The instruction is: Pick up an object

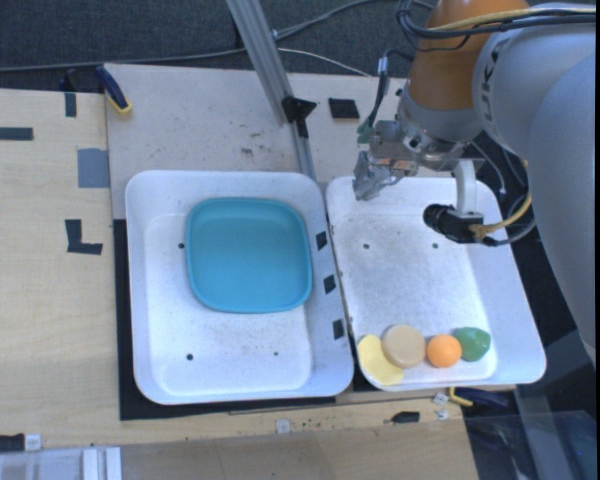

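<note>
Gripper parked high, all the pickable stuff bunched at the opposite end of the bin

So my gripper [372, 181] hangs over the far left corner of the right bin [410, 268] with nothing between the fingers, and I honestly can't tell if they're spread or pressed together from up here. The targets sit along the near edge: yellow piece [372, 360], tan disc [403, 345], orange ball [442, 351], green piece [473, 343], touching in a row, so I reckon a clean grab is tricky. The blue plate [248, 254] lies flat in the left bin [160, 298], too wide to pinch imo
</note>
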Controlling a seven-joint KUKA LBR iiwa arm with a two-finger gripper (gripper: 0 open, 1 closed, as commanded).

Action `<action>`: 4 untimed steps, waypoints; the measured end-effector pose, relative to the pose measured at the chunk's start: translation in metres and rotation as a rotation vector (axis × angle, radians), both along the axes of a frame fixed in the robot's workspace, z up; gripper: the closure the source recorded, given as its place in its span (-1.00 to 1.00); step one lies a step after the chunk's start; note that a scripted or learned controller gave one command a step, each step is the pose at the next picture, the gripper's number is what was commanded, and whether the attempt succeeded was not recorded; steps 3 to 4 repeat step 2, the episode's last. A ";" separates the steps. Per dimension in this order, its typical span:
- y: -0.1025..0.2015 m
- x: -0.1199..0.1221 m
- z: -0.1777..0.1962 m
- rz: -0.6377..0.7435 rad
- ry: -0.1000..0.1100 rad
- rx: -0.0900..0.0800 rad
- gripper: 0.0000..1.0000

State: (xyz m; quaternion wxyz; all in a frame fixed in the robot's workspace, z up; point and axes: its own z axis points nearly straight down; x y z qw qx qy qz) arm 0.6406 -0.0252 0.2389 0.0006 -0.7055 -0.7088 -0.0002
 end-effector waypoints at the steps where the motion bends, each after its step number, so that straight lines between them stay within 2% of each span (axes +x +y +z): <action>1: 0.057 0.005 -0.012 0.000 0.001 0.000 1.00; 2: 0.115 0.003 -0.003 0.000 0.000 0.000 1.00; 4: 0.115 0.003 -0.003 0.000 0.000 0.000 1.00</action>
